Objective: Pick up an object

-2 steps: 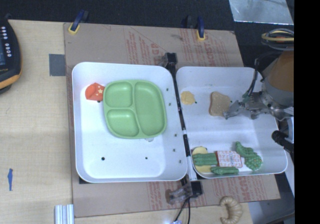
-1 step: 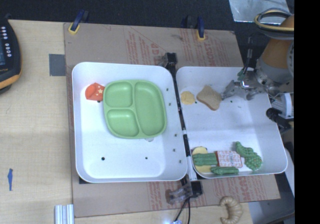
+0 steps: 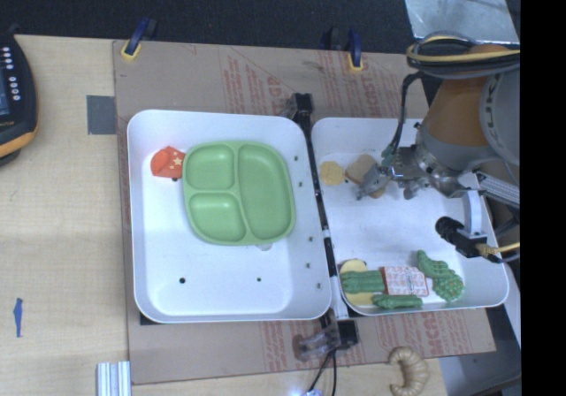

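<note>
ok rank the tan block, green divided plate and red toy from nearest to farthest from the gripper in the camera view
From the gripper:
1. Tan block, right bin, right beside the gripper.
2. Green divided plate, middle of the left bin.
3. Red toy, left bin, beyond the plate's left edge.

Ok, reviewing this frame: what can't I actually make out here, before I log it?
- Claw, camera view: too small and cluttered to tell if it holds the tan object beside it.
- Red object: partly tucked behind the green divided plate; identity unclear.
- Pile at the right bin's near edge: green pieces and a labelled packet overlap; too small to identify.
- Arm: cut off by the right edge.
</note>
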`<state>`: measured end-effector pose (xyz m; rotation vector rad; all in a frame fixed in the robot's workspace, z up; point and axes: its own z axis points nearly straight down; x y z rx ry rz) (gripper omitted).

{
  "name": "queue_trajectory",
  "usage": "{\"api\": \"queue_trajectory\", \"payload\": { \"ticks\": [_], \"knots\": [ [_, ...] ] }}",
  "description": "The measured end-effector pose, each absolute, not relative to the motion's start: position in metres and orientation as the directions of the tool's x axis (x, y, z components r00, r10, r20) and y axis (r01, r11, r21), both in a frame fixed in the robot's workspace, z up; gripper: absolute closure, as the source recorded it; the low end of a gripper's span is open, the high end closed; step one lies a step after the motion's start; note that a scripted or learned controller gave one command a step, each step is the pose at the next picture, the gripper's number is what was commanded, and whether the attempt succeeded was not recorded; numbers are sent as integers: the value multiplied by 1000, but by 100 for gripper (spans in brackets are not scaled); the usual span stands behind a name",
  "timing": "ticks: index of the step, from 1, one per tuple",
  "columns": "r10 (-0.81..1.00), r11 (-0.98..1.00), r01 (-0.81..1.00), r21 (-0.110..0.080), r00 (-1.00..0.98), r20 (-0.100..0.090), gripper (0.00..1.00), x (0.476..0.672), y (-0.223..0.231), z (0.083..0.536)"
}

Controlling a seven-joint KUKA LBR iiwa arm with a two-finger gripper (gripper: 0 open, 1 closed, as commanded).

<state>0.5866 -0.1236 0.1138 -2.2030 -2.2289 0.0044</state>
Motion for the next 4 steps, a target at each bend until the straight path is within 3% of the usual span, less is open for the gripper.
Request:
{"api": "queue_trajectory", "payload": {
  "ticks": [1,2,3,4],
  "knots": [
    [1000,7,1000,-1,-7,-1,0,623,-125,91],
    [1000,7,1000,-11,-7,1,100,620,-127,103],
    [1000,3,1000,-9,-3,0,100,573,-134,99],
    [1000,10,1000,11,-10,0,100,654,-91,179]
  ]
}}
